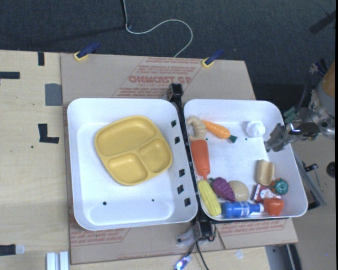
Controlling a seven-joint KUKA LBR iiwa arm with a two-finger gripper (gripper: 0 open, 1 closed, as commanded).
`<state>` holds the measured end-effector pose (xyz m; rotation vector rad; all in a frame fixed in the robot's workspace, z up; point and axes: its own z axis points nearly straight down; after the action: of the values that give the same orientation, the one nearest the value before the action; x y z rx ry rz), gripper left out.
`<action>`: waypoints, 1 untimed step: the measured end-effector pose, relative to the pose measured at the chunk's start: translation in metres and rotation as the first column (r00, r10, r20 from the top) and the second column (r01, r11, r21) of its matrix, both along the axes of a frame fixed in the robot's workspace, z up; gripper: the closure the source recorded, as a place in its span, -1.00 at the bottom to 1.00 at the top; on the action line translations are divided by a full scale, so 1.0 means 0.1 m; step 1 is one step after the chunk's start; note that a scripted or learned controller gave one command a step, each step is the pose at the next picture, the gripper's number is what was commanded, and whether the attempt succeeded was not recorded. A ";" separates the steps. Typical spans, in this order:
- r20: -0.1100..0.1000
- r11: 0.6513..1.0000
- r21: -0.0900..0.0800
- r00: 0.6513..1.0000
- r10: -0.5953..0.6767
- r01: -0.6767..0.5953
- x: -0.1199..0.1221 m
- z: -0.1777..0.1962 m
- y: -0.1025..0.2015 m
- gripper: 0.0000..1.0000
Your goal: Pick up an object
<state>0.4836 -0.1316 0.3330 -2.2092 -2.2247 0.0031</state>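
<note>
We see the grey robot arm [325, 103] come in from the right side. It bends down low and points to the left. At its end sits the dark two-finger metal gripper [276, 139]. The gripper tip is small and dark, and it looks blurry to us.

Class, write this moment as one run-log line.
gripper: over right bin edge | holding: nothing seen | yellow plate: left bin
</note>
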 end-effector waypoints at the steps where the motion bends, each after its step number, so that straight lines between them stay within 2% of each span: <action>1: 0.001 1.000 -0.001 1.000 0.000 0.000 0.00 -0.23 0.58 1.00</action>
<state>0.4834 -0.0736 0.3104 -2.2107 -2.2251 0.0031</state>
